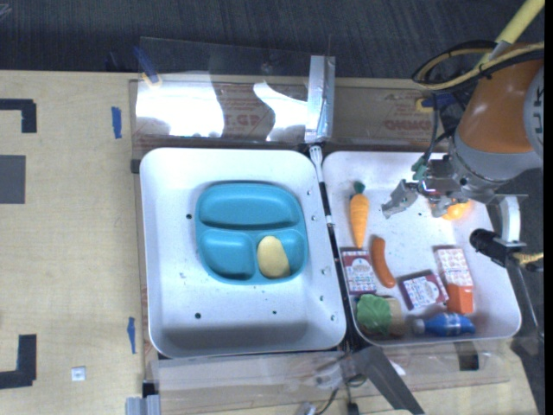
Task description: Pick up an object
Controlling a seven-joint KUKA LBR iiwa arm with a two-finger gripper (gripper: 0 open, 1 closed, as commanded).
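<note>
Little can be read here. The cardboard strip [380,115] behind the bins carries faint printed lettering, too blurred to make out. Three small packets, one [358,271] by the sausage, one [421,290] mid-bin and one [453,265] further right, bear red-and-white printed labels, but their words are too small to read

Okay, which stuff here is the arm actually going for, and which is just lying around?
Job in hand:
gripper, over the right bin
carrot
sausage
green toy
blue bottle
small packets

Lying about:
left bin
blue divided tray
yellow lemon in the tray
</note>
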